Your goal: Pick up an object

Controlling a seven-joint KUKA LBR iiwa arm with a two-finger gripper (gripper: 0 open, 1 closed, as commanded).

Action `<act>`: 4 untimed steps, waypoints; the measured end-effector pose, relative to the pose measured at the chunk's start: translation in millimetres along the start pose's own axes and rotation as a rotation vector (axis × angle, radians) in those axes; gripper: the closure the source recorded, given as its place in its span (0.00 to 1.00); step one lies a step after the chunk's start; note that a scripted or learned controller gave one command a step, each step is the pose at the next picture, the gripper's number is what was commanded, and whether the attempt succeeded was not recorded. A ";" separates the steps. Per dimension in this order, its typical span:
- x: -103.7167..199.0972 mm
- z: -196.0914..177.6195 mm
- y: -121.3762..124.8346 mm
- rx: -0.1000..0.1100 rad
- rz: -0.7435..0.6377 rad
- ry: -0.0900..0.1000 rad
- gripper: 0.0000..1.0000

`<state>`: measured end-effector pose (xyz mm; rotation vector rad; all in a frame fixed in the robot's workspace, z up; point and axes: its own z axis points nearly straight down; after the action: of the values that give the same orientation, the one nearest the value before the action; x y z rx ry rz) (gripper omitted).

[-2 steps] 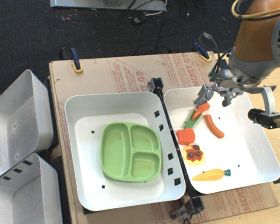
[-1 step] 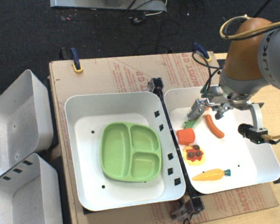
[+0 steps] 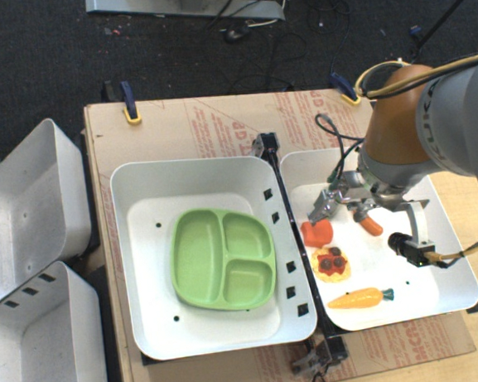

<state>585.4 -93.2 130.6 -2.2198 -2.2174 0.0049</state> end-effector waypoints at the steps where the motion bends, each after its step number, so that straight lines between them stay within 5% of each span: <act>1: 1.6 33.9 3.5 -0.010 0.000 0.004 0.00; 2: 2.8 18.9 7.1 -0.023 -0.001 0.004 1.00; 4: -2.1 -72.5 3.4 -0.009 -0.003 -0.001 1.00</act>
<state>589.1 -95.4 203.1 -2.2222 -2.2257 -0.0037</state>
